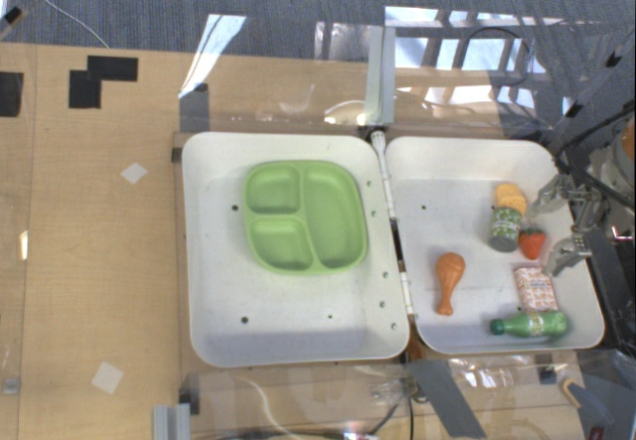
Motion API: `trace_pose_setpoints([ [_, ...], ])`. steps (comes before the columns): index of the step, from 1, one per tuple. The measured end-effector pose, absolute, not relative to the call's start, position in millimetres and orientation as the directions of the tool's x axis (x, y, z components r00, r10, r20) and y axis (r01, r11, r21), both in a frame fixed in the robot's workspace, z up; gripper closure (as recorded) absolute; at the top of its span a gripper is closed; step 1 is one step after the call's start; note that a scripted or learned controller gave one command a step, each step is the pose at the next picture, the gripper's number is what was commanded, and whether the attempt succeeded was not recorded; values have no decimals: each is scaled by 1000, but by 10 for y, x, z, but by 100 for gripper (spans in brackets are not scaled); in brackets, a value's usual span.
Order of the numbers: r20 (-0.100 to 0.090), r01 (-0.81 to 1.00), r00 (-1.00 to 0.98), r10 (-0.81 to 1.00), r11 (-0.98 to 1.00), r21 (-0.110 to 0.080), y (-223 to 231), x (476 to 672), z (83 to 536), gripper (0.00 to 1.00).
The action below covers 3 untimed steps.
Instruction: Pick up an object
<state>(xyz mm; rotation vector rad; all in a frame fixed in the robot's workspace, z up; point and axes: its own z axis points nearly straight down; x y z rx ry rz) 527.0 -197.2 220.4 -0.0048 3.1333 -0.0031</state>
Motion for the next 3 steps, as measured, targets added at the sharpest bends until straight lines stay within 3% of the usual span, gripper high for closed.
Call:
trace_pose_setpoints([
  [1,-47,307,-951,306,952,-1,-2048,5397,1247,0],
  [2,-67,299,-952,298,954,-2,-2046,5455,1399,100],
  [3,-12,641,-768,641,768,6,-1757,5046,2231,100],
])
